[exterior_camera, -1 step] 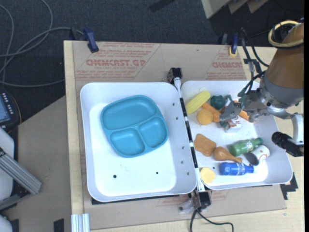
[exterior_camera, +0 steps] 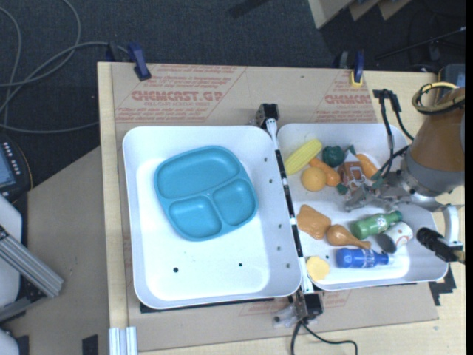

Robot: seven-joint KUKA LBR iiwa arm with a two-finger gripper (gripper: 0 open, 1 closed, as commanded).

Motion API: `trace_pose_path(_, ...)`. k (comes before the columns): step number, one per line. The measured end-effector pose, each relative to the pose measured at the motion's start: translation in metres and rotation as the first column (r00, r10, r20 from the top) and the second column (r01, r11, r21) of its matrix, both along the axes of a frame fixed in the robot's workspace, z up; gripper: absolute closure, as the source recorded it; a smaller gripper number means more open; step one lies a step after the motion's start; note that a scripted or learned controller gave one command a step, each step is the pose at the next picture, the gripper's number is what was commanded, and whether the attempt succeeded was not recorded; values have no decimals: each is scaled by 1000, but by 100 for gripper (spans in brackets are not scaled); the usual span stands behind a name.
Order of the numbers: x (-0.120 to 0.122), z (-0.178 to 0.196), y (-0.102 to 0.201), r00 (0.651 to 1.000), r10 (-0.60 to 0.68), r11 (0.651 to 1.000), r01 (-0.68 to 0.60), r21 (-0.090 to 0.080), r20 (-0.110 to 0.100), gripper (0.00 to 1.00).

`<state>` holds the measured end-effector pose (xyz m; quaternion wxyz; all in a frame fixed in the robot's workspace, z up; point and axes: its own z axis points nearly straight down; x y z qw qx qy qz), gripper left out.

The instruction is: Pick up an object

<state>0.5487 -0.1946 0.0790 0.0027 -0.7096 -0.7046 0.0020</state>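
Nearest the camera, a yellow disc (exterior_camera: 318, 268) and blue bottle (exterior_camera: 361, 258) lie along the right bin (exterior_camera: 421, 272) front edge. Behind them — green bottle (exterior_camera: 375, 222), orange (exterior_camera: 315, 179), corn (exterior_camera: 304, 156). Gripper (exterior_camera: 360, 193) sits low among these toys; whether it is grasping anything, I cannot tell. Left bin (exterior_camera: 148, 272) holds a blue divided plate (exterior_camera: 205, 192).

One cam, fixed overhead, looking down at a slant on the bench (exterior_camera: 222, 80). Far enough back to take in both white bins whole: left bin (exterior_camera: 148, 198), right bin (exterior_camera: 414, 272), plus dark floor and cables beyond the far edge. Arm (exterior_camera: 436, 154) comes in from the frame's right side.
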Motion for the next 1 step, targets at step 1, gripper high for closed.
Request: trace_pose_path(1,66,6,38,1000,13,1000,-13,-2,12,0)
